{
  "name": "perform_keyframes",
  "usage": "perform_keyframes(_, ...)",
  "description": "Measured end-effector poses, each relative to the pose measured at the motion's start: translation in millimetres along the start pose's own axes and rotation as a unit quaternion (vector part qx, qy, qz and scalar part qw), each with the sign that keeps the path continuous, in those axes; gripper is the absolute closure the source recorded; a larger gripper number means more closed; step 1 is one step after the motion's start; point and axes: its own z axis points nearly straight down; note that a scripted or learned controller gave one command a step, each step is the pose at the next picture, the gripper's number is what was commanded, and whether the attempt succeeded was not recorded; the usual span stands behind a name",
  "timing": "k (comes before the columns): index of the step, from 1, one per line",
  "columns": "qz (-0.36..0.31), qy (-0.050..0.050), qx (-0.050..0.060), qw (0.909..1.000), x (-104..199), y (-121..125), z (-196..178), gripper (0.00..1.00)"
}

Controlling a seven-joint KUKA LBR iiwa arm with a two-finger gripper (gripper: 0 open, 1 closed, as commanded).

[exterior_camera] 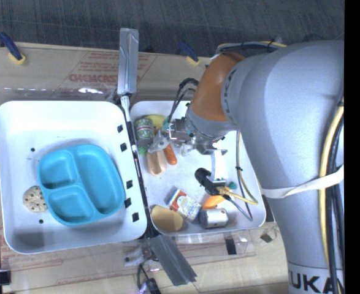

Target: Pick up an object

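Note:
My gripper (165,139) reaches into the upper part of the right bin (253,192), under the grey arm with its orange band. It hangs just above a tan bread roll (155,162) and a small orange sausage (171,157). A green can (144,129) and a yellow piece (157,121) lie close to its left. Nothing is visibly held.
Near the right bin's front lie a red-and-white carton (186,204), a tan round piece (167,219), a silver can (214,218) and an orange item (213,201). The left bin (14,121) holds a blue divided plate (78,183) and a cookie (34,198).

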Motion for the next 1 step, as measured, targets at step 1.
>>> perform_keyframes(1, -0.003, 0.0, 0.001, 1.0, 0.6, 0.2, -10.2, 1.0)
